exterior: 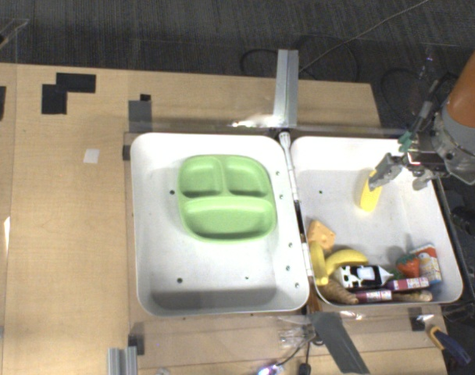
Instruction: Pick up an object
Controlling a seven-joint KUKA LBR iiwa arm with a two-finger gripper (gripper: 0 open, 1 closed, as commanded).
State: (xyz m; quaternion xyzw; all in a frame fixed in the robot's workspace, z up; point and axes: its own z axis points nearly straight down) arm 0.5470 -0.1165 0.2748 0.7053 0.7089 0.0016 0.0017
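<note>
yellow piece (369, 196): lies on the floor of the right bin (331, 162), in its upper half, apart from the other items; its top end is at the tip of the nearer finger.
gripper (401, 172): over the right bin's upper right part. 2 fingers spread apart, 1 reaching toward the yellow piece, 1 toward the bin's right wall. nothing sits between them.
fingers (384, 170): dark grey, angled down and left.
arm (466, 116): enters from the right edge; orange band above the wrist, grey body below it.
banana (343, 258): near the front of the right bin, just beside the divider side.
orange wedge (321, 233): touching the left wall of the right bin, just above the banana.
front clutter (386, 278): small packs and a black-and-white item crowded along the right bin's front wall; too small to tell apart.
red item (410, 266): front right corner, next to a small jar (430, 264).
left bin (155, 233): beside the right bin, sharing the centre rail.
green tray (226, 196): 3 compartments, lying flat in the left bin's upper middle.
bench (58, 233): light wood, bearing both bins.
</note>
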